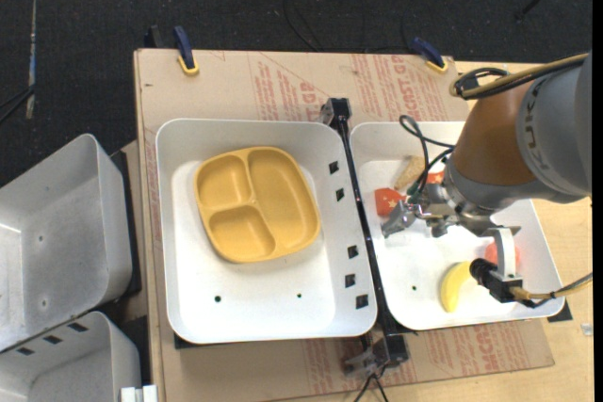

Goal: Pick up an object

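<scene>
Yellow divided plate in left bin; gripper over right bin nr red obj, banana

Arm over right bin's contents

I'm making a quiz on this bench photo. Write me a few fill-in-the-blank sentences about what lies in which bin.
1. The yellow divided plate lies in the ___ bin.
2. The plate has ___ compartments.
3. The banana-like yellow object lies in the ___ bin, near its front edge.
4. The arm's gripper is over the ___ bin, beside a red object.

Missing words: left; three; right; right
</scene>
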